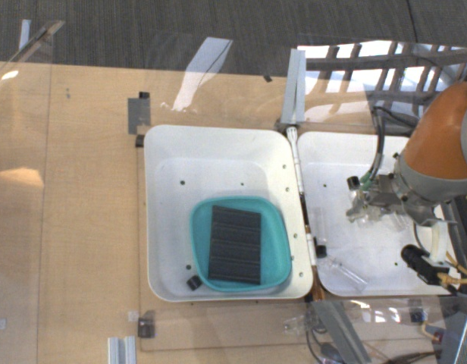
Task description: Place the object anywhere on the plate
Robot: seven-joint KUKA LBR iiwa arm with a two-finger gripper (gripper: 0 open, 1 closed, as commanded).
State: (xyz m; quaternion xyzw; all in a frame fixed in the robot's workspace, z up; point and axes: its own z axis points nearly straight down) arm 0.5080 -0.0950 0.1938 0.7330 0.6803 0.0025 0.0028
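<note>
A teal plate lies in the left white bin, toward its front. A dark grey ribbed rectangular block rests flat on the plate, roughly in its middle. My gripper hangs over the right white bin, well to the right of the plate and apart from the block, with the orange band of the arm above it. Nothing shows in the gripper.
A small dark piece lies in the left bin by the plate's front left edge. A clear plastic piece sits at the right bin's front. A ridge divides the bins. Cables and a metal frame crowd the right side.
</note>
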